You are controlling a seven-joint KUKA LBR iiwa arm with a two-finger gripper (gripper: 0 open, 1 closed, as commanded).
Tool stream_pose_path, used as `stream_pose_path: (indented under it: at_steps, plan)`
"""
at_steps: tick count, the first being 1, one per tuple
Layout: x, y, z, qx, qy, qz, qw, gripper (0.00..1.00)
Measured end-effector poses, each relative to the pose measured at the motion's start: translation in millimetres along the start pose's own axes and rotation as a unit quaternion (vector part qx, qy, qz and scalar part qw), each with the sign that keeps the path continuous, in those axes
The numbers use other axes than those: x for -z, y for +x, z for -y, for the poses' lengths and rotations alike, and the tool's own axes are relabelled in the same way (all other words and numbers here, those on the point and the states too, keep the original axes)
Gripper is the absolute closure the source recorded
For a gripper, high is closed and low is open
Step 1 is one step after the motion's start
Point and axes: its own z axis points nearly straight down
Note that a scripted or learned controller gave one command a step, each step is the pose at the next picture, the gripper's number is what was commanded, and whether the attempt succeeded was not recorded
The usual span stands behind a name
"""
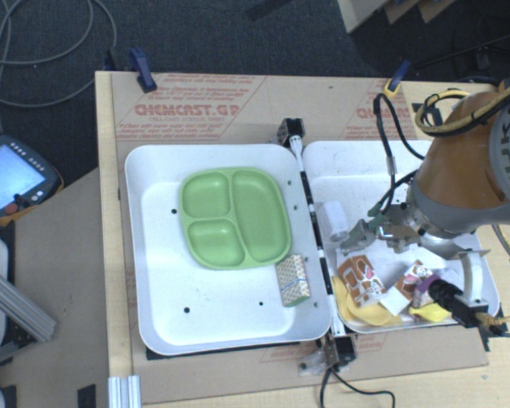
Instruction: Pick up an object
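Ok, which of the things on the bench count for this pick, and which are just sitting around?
In play:
claw over the right bin
orange-and-white packet
yellow piece
small carton

Lying about:
green divided plate in the left bin
patterned block beside it
blue clamps
handheld screen

Green divided plate (pixel 235 218) flat in left bin; small patterned box (pixel 293 280) just beside its lower-right corner
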Motion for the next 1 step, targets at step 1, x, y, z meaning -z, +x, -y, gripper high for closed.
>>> stream_pose_path:
  at_steps: [1]
  plan:
    - [-49.2, -34.9, 8.8, -0.001, 0.001, 0.000, 1.0000, 0.00]
